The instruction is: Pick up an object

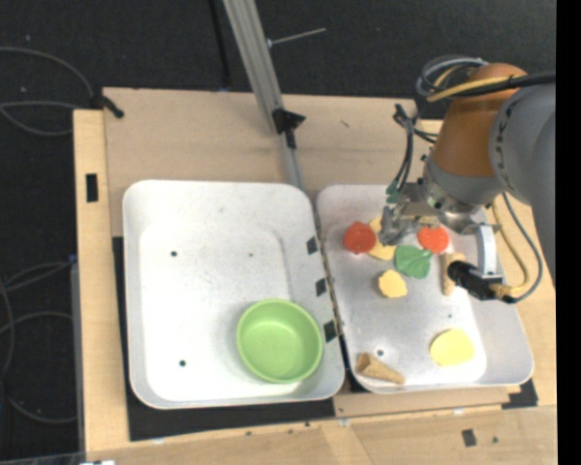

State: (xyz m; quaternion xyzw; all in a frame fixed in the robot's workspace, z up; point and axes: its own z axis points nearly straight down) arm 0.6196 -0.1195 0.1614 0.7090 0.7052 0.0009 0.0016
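The right bin (494, 356) holds several small toy foods: an orange-red round piece (359, 237), a green leafy piece (412, 261), a red piece (433, 238), a yellow chunk (392, 284), a yellow disc (452, 348) and a tan cone-like piece (379, 367). My gripper (395, 227) hangs low over the cluster at the bin's back, right next to the orange-red piece and above the green one. The wrist hides the fingertips from this angle.
A green bowl (279, 340) sits at the front right of the left bin (174, 221). A metal pole (257, 56) slants up from between the bins at the back. Black cables (484, 284) hang from the wrist over the right bin's right side.
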